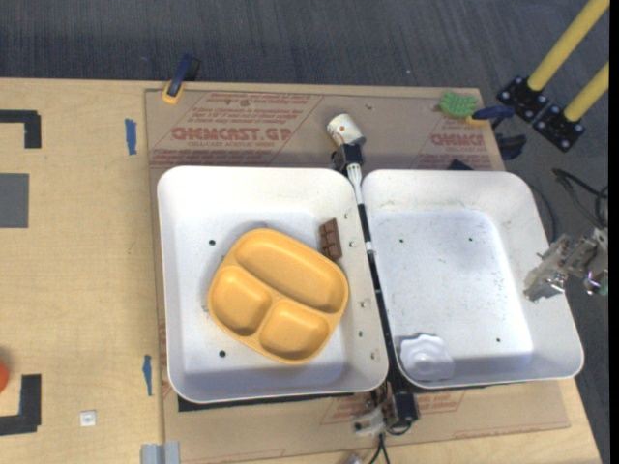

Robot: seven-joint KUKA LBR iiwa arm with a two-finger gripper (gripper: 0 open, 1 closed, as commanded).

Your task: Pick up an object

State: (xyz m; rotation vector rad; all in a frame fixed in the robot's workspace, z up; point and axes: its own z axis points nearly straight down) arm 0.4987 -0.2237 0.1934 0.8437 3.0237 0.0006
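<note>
Fingers [535, 285] at R bin [464, 184] rim; L bin [193, 206]: yellow tray [279, 293], brown block [330, 240].

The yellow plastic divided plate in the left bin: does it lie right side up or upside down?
Right side up: the yellow plastic divided plate shows its three hollow compartments facing up.

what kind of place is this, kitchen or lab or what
Most likely a robotics lab bench set up for grasping trials, not a kitchen. Two shallow white bins sit side by side on a clamped board, one holding a yellow divided plate, and a metal tool reaches in over the right bin's edge.
</note>
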